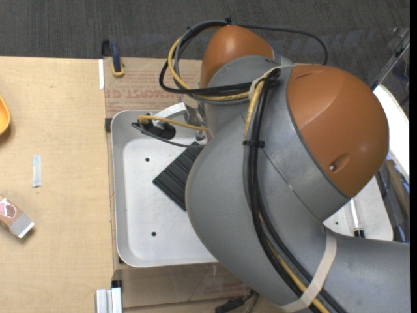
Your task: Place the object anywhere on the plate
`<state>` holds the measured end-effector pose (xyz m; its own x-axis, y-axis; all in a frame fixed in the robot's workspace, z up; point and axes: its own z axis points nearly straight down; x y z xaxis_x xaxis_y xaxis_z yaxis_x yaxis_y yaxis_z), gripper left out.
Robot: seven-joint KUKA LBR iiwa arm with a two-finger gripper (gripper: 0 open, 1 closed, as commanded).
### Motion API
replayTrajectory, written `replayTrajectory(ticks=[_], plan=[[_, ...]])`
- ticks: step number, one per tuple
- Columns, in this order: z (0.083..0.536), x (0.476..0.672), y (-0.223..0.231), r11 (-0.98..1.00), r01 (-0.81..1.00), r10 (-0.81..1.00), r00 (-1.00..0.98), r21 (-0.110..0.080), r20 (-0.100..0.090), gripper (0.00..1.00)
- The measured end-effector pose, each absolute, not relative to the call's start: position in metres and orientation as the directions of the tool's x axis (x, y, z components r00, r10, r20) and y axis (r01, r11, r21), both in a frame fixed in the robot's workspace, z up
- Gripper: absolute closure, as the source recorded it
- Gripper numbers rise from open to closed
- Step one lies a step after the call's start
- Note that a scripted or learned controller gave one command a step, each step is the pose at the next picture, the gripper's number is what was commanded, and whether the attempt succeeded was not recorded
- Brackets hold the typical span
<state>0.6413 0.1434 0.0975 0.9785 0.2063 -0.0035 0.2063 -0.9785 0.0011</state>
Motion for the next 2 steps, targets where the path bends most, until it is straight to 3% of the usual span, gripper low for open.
replayTrajectory(ticks=[1,2], plan=[[0.107,0.642,0.14,-0.98,0.2,0.2,0.98,0.002,-0.005,1.0],[0.153,0.565,0.21,-0.98,0.197,0.197,0.98,0.002,-0.003,1.0]])
